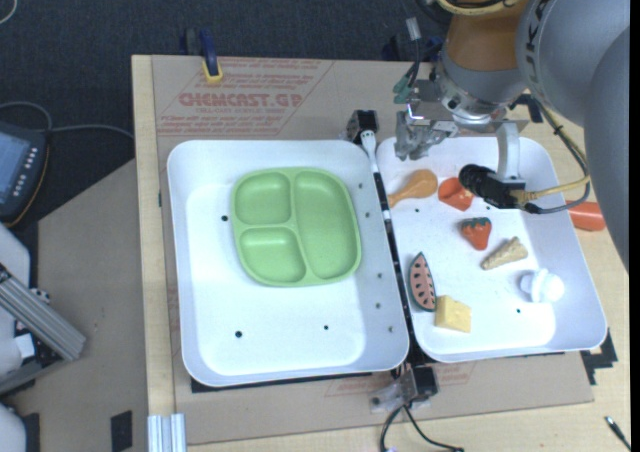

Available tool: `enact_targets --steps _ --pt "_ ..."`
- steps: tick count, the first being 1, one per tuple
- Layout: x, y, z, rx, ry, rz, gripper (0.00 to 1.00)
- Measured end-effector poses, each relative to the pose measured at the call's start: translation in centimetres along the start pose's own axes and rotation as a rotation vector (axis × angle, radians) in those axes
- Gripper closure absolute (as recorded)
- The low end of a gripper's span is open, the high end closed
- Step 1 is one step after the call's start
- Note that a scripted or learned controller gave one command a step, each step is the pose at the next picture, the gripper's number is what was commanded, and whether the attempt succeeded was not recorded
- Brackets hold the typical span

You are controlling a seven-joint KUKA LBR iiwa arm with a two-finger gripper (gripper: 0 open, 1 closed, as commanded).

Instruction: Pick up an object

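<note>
the gripper (418, 143) hangs over the far left corner of the right bin (575, 325), its two dark fingers a little apart with nothing between them. just below and beside it lies the nearest candidate, a tan drumstick-shaped toy (415, 186), close to the divider between the bins. a red piece (455, 194) sits next to that, partly under a black cable fitting (490, 186). farther out are a strawberry (476, 232), a cheese wedge (505, 253), a watermelon slice (423, 281), a yellow cube (453, 315) and a white piece (543, 286). the left bin (200, 340) holds a green divided plate (296, 226).

likely trouble: the drumstick lies near the bin wall, so a finger could land on the rim or the divider and stop short. its rounded, tapering shape may squirt out of a narrow pinch. the neighbouring red piece could be nudged or caught along with it.
</note>
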State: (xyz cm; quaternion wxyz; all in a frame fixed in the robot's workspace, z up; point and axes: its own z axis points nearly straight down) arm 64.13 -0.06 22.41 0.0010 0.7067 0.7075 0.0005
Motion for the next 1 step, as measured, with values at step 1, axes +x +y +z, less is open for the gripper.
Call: enact_targets --steps 1 --pt "-0.99 -0.24 0.65 0.004 0.001 0.002 1.00"
